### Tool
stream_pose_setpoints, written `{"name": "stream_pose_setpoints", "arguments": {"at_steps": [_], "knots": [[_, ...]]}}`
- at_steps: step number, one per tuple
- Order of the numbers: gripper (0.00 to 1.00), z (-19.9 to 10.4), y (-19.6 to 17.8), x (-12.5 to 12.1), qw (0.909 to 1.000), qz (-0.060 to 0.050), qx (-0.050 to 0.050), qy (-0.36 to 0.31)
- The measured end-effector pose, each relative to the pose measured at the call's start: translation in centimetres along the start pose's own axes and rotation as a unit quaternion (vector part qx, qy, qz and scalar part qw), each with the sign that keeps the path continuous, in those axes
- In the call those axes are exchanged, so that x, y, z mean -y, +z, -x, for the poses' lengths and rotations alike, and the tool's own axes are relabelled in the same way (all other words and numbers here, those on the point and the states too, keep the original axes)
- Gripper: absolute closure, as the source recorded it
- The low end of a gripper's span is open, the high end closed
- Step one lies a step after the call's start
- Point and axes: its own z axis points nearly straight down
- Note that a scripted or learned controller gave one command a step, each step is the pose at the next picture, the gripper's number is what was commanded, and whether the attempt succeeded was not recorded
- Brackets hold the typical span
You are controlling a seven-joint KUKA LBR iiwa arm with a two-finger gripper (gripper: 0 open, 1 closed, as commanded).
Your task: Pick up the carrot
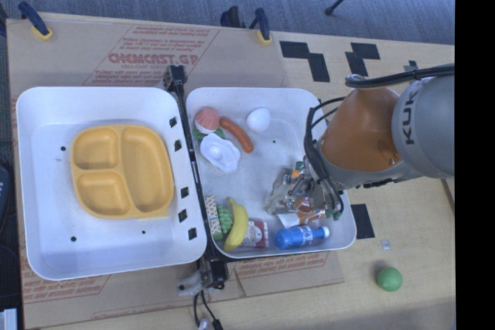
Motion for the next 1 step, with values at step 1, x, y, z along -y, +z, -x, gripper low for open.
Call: {"name": "stream_pose_setpoints", "arguments": {"at_steps": [1], "knots": [[1.00, 5.30, -7.94, -1.08, 0.9993, 0.000, 0.002, -0.038]]}}
